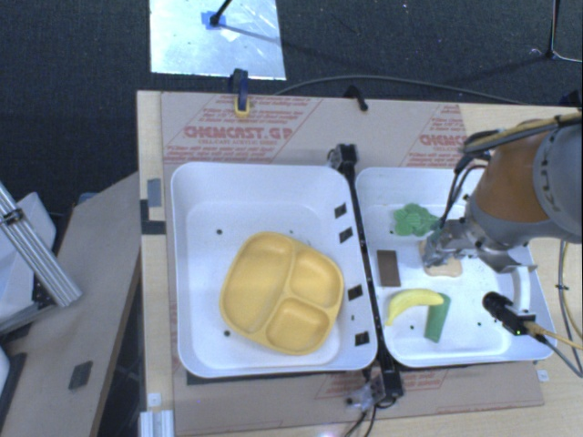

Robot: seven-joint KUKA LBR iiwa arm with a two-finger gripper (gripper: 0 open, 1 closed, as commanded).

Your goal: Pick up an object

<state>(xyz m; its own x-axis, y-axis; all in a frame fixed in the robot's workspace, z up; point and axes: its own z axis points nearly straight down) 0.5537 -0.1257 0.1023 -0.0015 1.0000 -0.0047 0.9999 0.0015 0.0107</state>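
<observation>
In the right bin (474, 353), my gripper (440, 251) hangs low over a small tan object (446, 267) that pokes out just beneath it. A leafy green toy (414, 218) lies just left of the gripper, toward the back. A brown flat block (389, 268) sits by the bin's left wall. Nearer the front lie a yellow banana (412, 303) and, touching its right end, a green block (436, 320). The grey arm with its orange band (510, 185) covers the bin's right side.
The left bin (196, 244) holds a yellow divided plate (282, 291). A black divider (360, 262) with clips runs between the bins. Cables (519, 321) trail at the right bin's front right corner.
</observation>
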